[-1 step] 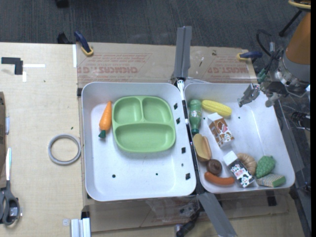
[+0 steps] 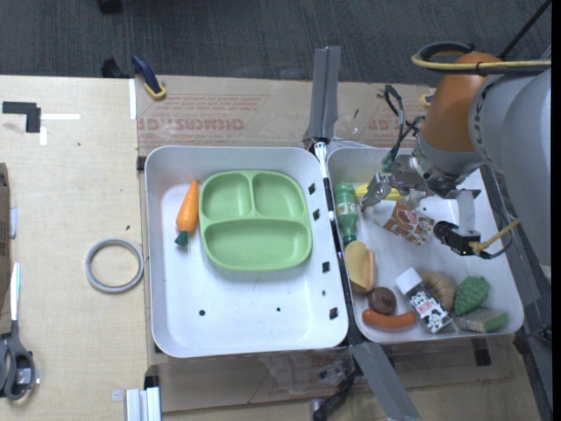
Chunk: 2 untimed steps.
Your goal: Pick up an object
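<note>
My gripper (image 2: 380, 189) hangs low over the back of the right bin (image 2: 501, 261), just right of a green bottle (image 2: 346, 210) that lies along the bin's left wall. A patterned orange and white packet (image 2: 410, 224) lies right under and in front of the gripper. Nothing can be seen held in it. Toward the front of this bin lie a tan bread-like piece (image 2: 359, 266), a brown ball (image 2: 382, 300), a red sausage (image 2: 388, 320), a cow-print box (image 2: 427, 310) and a green leafy toy (image 2: 471, 294).
The left bin (image 2: 245, 323) bears a green divided plate (image 2: 256, 219) with a toy carrot (image 2: 187, 207) beside it. On the bench at left lie a tape ring (image 2: 115, 264) and scissors (image 2: 15, 362). The arm's orange band (image 2: 456, 103) and cables rise over the right bin's back corner.
</note>
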Tool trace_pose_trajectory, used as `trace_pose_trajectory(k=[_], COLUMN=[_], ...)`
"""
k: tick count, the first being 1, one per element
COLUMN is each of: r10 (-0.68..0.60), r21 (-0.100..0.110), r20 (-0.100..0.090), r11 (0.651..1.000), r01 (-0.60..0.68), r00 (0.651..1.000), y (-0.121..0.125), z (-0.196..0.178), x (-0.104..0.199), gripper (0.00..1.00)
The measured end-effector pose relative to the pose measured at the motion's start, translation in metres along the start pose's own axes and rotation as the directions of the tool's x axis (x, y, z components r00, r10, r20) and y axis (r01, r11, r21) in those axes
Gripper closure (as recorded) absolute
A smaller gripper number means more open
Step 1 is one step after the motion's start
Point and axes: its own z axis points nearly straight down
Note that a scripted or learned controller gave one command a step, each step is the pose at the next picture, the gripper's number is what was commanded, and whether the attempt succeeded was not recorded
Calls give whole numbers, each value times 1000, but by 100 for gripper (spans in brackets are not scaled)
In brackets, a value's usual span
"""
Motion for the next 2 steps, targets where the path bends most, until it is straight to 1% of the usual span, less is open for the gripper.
trace_pose_trajectory(k=[1, 2], r10=[-80, -77], r21=[-1, 4], r20=[0, 0], r11=[997, 997], r01=[80, 77], r00=[997, 997], y=[-58, -58], z=[4, -2], x=[11, 9], gripper=[0, 100])
